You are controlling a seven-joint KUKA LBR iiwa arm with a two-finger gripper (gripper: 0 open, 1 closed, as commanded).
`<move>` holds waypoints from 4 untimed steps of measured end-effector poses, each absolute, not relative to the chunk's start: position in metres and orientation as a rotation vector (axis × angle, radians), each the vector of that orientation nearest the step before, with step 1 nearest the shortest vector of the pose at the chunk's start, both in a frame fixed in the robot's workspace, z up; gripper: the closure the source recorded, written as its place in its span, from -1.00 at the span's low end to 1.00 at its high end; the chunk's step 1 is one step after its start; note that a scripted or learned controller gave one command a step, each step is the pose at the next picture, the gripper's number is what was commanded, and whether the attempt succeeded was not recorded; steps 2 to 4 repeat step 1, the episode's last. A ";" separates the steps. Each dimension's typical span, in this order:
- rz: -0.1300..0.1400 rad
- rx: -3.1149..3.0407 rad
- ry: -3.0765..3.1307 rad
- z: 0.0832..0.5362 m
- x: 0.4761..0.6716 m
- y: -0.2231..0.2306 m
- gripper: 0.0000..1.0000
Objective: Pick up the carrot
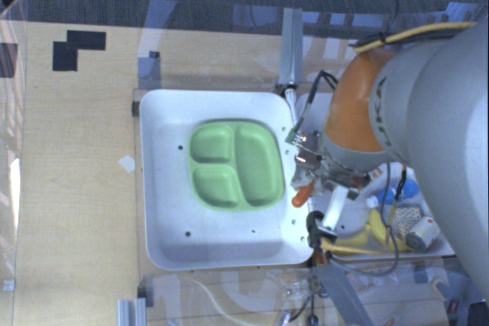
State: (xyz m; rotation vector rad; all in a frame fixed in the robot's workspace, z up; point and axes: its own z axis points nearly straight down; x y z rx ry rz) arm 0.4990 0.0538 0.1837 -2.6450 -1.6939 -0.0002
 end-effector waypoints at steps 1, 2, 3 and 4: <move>-0.003 -2.818 -1.391 0.219 0.573 -0.002 1.00; -0.003 -2.818 -1.391 0.219 0.573 -0.002 1.00; -0.003 -2.818 -1.391 0.219 0.573 -0.002 1.00; -0.003 -2.818 -1.391 0.219 0.573 -0.002 1.00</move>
